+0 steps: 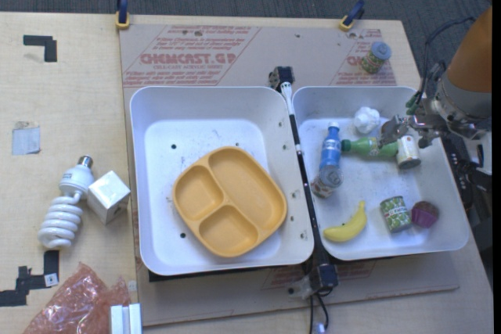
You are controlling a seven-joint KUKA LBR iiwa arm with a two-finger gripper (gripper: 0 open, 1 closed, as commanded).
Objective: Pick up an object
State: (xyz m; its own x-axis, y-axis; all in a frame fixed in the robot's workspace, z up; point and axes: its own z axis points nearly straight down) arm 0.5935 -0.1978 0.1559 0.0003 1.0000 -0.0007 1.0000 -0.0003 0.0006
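On the far left, outside the bins, a white spiral light bulb (64,207) lies on the bench, and a small white cube (109,194) is just beside it on the right. Near the lower edge there is a crumpled piece of pink plastic wrap (78,301). The left bin (153,125) holds one yellow divided plate (228,202), which lies flat with its three compartments turned up. Between the two bins runs a thin black bar (293,138). In the right bin (313,109) there are several objects. A blue bottle (331,151) stands out on the left side, and its lower end touches a small grey object (326,183). Near the front wall lies a yellow banana (347,224). To its right are a small green can (394,213) and, just beside this, a dark purple round object (425,213). In the far part of this bin is a crumpled white object (366,120), and near it lies a green bottle (369,147) on its side, with its white cap end (407,153) toward the right. The gripper (407,129) is low over the far right part of this bin, just above the cap end of the green bottle. Its fingers are too dark and small, so I cannot tell if they are spread or pressed together, or if they pinch something. Behind the right bin, on the board, stands a small jar (376,57).
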